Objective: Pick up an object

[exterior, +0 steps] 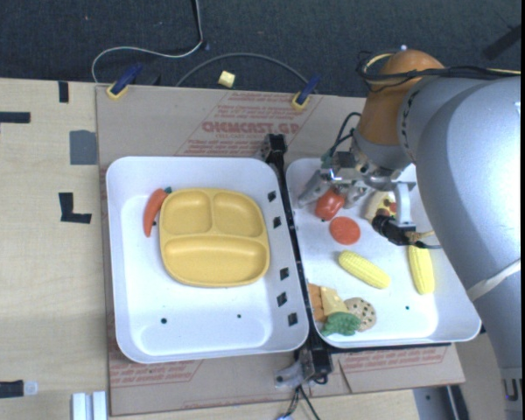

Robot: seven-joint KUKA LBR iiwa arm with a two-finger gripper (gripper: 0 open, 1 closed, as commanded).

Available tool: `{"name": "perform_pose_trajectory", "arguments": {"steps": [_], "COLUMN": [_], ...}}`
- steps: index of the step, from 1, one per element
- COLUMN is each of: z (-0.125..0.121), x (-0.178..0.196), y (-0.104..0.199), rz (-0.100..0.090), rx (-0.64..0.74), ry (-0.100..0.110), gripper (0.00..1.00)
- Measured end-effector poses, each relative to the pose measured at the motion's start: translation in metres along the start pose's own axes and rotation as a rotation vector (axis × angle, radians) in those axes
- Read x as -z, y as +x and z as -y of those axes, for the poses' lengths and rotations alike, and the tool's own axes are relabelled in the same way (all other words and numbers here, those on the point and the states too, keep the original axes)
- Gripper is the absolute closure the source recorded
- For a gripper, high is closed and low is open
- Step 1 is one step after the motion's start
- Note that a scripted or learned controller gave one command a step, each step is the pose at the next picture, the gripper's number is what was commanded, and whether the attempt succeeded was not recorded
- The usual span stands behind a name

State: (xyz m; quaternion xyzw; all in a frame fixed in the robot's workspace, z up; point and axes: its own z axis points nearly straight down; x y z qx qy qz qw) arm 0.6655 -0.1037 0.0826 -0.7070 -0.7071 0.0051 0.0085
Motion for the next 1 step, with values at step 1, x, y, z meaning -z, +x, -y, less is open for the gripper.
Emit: {"name": "perform_pose_trajectory", "arguments": {"steps": [1], "z": [0.0006], "x": [0.0105], "y": [-0.0027], "rz": [0.007], "rx": [0.000], "ry": [-0.003], "gripper": [1.00]}}
